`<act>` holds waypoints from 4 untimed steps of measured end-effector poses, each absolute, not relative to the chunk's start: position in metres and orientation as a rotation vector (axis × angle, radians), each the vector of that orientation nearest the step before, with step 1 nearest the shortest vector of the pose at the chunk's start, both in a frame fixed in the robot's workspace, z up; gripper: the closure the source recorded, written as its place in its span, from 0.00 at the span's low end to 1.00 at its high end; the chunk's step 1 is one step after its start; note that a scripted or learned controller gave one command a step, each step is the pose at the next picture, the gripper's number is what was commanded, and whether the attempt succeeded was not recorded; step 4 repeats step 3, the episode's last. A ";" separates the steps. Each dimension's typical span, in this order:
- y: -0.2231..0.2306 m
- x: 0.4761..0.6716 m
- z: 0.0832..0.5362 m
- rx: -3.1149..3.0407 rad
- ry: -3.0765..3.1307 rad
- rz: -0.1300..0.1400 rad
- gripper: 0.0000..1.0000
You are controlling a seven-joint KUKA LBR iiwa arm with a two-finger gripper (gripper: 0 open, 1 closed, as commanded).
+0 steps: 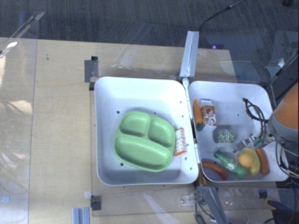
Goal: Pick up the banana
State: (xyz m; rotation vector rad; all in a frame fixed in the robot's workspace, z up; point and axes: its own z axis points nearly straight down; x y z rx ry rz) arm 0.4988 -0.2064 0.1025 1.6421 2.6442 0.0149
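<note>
Banana (254, 166) lay in the near right corner of the right bin (233, 88), curving under a yellow-orange lemon-like fruit (246, 159) that sat against it. A reddish sausage-shaped toy (264, 161) pressed along its right side, and a green bottle (231, 164) lay just to its left, with a red pepper-like piece (214, 168) beyond that near the bin's front wall. Farther up the bin we saw a small green-labelled can (225, 135), a carton (208, 114) and a carrot (198, 113) beside the dividing wall. The left bin (140, 85) held a green divided tray (145, 140) and a small packet (180, 141) next to it.

The pincer (254, 141) hung just above the fruit cluster, at the end of the arm (286, 120) that entered from the right. We could not tell how its jaws stood; the metal parts were too small and cluttered, and nothing was visibly between them.

We judged the crowding to be the main risk. With little of the banana showing, a descent could close on the round fruit or the sausage toy instead, or catch the banana by an edge so that it slipped out on the lift. A loose black cable (252, 108) looped in the bin near the arm and might snag.
</note>
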 end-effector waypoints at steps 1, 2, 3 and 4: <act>-0.163 0.494 0.091 1.524 2.722 0.007 0.00; -0.106 0.489 0.120 1.917 2.483 0.004 0.00; -0.206 0.519 0.140 2.110 2.320 0.003 0.00; -0.206 0.519 0.140 2.110 2.320 0.003 0.00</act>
